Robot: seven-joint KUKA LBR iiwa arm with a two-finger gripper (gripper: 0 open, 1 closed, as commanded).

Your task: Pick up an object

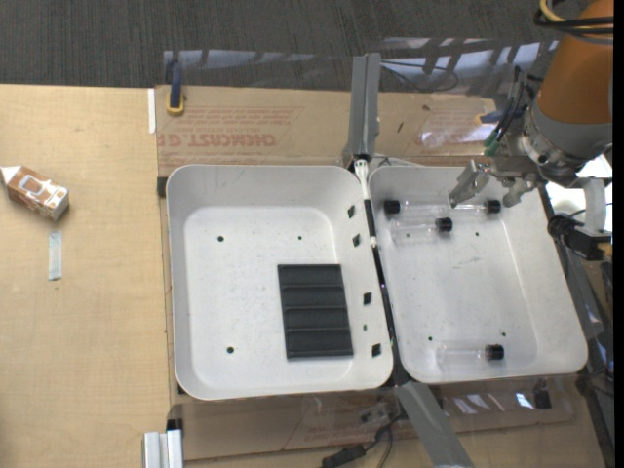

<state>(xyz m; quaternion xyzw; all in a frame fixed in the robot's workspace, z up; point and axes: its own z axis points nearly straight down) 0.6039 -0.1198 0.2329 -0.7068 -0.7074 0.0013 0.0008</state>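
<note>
A black ridged rectangular block (314, 310) lies flat in the left bin (195, 261), right of its centre. The right bin (546, 291) holds clear plastic tubes with black caps: one near the far left corner (392, 207), one beside it (444, 225), and one by the front edge (492, 353). My gripper (485, 193) hangs over the far right part of the right bin, above another black cap (493, 206). Its fingers (460, 191) are spread open with nothing between them.
A grey divider post (365, 105) rises between the bins at the back. Brown cardboard (253, 130) lies under both bins. A small orange-and-white carton (37, 193) sits on the wooden bench at far left. A blue clamp (175, 94) stands at the cardboard's back left corner.
</note>
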